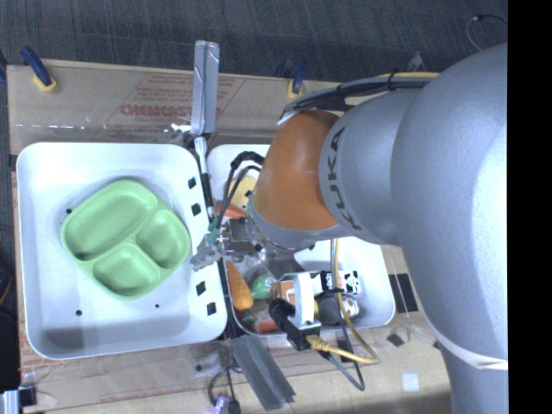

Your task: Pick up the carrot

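Note:
The carrot (241,292) is an orange stick lying near the left wall of the right bin (373,310), towards its front. My gripper (217,247) hangs just above and to the left of it, over the divider between the two bins. The wrist and the orange band of the arm (297,175) cover most of the right bin, and nothing shows held in the gripper.
A green divided plate (127,236) lies in the left bin (52,317). Beside the carrot in the right bin sit a green item (260,284) and a red-orange item (266,324). Another small orange piece (231,211) peeks out further back.

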`<control>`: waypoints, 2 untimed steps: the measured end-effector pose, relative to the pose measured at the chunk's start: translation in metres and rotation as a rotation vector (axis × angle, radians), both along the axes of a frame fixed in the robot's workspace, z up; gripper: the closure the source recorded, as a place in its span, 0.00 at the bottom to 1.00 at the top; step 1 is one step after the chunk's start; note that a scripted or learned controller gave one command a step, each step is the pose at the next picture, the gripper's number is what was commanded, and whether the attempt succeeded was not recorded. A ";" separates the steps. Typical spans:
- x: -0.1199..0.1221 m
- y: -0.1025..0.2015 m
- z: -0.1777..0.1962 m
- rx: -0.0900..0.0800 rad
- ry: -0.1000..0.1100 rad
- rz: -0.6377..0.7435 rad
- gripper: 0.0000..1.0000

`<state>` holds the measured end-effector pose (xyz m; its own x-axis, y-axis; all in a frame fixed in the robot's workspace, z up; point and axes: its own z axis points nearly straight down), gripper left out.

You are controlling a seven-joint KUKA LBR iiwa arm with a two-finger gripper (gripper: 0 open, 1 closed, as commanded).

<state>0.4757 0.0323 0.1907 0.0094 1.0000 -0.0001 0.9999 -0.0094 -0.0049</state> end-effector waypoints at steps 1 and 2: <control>0.001 -0.001 0.182 0.001 -0.005 0.145 0.00; 0.005 0.079 -0.004 -0.001 0.002 0.149 0.00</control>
<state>0.4805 0.1116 0.1864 -0.1388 0.9903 -0.0008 0.9903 0.1388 -0.0065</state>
